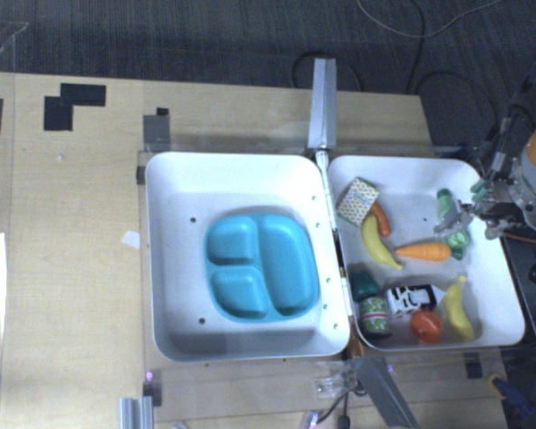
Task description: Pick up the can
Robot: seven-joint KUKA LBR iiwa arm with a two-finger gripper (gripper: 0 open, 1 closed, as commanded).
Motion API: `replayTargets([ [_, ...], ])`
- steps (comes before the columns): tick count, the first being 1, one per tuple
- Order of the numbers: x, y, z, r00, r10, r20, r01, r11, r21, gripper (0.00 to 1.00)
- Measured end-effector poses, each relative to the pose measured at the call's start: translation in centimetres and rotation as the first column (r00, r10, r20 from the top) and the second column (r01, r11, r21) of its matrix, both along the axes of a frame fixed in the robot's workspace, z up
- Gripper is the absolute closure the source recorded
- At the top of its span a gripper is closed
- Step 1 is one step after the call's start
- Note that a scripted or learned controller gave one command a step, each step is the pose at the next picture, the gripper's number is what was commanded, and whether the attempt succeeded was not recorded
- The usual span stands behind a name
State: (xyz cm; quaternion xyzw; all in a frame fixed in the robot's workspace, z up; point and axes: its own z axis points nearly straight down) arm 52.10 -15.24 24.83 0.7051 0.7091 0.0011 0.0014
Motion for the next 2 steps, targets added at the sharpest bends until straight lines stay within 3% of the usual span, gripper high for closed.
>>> replayTargets([
  [1,-3.2,-1.1,-15.3,0.996,-0.095,0.003,0.095,0.996,0.000,0.00],
  [2,2.2,2.6,-15.9,0.979,-0.202,0.009,0.202,0.979,0.002,0.00],
])
